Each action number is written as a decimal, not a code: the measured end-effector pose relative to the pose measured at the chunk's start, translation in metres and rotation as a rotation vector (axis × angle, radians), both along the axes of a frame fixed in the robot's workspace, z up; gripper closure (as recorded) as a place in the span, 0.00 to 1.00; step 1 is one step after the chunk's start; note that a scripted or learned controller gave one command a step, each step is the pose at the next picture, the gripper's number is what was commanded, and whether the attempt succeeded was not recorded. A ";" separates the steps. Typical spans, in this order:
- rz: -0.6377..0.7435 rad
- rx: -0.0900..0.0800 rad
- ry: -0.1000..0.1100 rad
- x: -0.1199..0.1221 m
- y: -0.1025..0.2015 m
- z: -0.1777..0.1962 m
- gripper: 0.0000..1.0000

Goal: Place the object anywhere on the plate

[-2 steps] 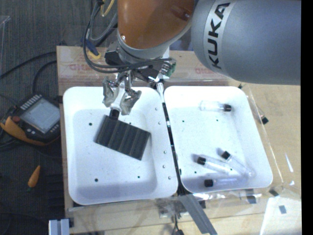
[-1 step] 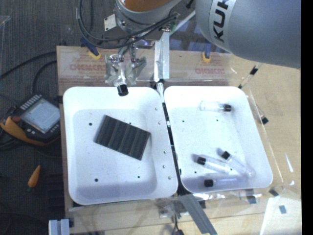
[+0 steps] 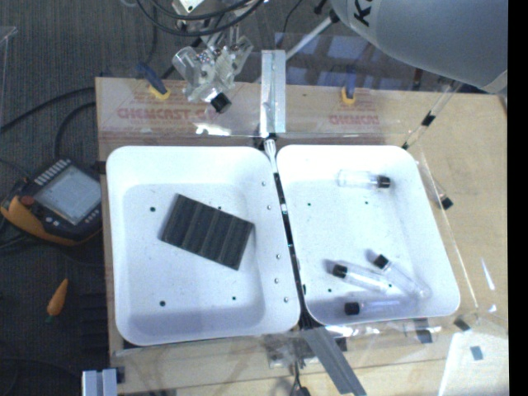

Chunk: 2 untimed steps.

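Observation:
The plate is a dark ribbed rectangle lying askew on the floor of the left bin. My gripper hangs high above the bench's back edge, beyond the left bin's far wall and well behind the plate. It is shut on a clear vial, whose black cap sticks out below the fingers. Several more clear vials with black caps lie in the right bin: one near its back and a cluster at the front.
A metal divider post stands upright behind the seam between the bins, just right of the gripper. Cables hang around the wrist at the top. A pendant lies on the floor to the left.

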State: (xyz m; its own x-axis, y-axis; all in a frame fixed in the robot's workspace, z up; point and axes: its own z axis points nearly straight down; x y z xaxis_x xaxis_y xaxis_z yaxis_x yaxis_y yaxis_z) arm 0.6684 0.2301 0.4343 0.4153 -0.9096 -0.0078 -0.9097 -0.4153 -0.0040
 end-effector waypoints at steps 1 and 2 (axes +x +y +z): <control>0.679 -0.001 0.002 -0.001 0.005 -0.061 1.00; 0.875 0.000 -0.005 0.000 0.005 -0.001 1.00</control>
